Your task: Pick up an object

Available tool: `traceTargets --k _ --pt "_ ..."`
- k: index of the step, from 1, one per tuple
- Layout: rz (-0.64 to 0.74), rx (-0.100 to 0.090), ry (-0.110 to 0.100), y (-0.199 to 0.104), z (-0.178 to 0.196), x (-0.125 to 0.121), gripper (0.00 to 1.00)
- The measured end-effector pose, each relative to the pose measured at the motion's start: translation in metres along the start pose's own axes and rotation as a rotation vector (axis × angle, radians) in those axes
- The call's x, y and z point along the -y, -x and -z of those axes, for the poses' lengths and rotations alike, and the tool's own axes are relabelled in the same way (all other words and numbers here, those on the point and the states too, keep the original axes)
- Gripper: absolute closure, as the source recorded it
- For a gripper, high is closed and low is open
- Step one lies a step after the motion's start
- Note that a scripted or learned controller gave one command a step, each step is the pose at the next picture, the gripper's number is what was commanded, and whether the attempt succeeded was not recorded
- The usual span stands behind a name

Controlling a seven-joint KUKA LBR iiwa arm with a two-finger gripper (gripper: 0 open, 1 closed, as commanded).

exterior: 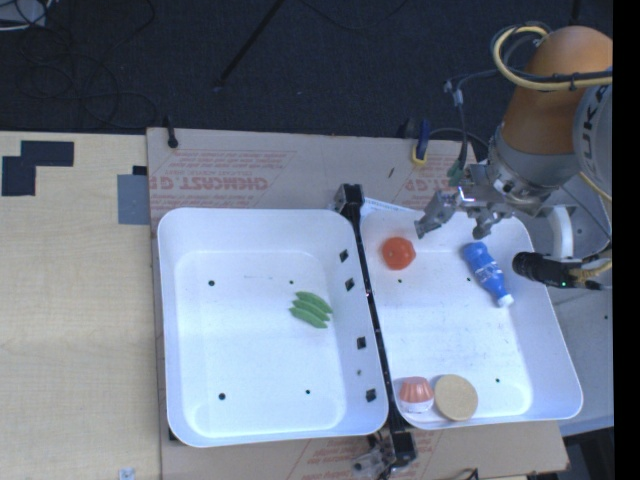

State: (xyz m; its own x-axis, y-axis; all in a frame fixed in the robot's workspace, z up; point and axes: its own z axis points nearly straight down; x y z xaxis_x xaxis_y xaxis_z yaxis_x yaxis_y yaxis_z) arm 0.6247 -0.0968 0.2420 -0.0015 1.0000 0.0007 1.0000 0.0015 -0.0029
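Over the right bin's (560, 368) far edge, the gripper (458, 216) hangs with fingers spread and nothing between them. A red ball (398, 253) and blue bottle (487, 272) lie near below. Descending between them, the gripper could close on nothing.

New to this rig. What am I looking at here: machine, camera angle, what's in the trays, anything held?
One fixed camera looks down at a slant on a bench with two shallow white bins. The grey and orange machine at the right is a robot arm; its tool, two spread fingers, hovers over the right bin's far edge with nothing between them. That bin contains a red ball, a blue bottle, an orange and white piece and a tan disc. The left bin contains a green pod-like item. The job is simply to pick one up.
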Motion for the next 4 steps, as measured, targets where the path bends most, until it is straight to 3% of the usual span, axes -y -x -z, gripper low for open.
traceTargets --k 1,2,3,4 --pt "0.001 -0.001 -0.007 -0.015 -0.105 -0.018 0.00" --pt "-0.002 0.000 -0.001 -0.014 -0.099 -0.019 0.00" --pt "0.000 0.000 -0.004 -0.016 -0.158 -0.018 0.00" --pt "-0.002 0.000 -0.003 -0.016 -0.145 -0.019 1.00"
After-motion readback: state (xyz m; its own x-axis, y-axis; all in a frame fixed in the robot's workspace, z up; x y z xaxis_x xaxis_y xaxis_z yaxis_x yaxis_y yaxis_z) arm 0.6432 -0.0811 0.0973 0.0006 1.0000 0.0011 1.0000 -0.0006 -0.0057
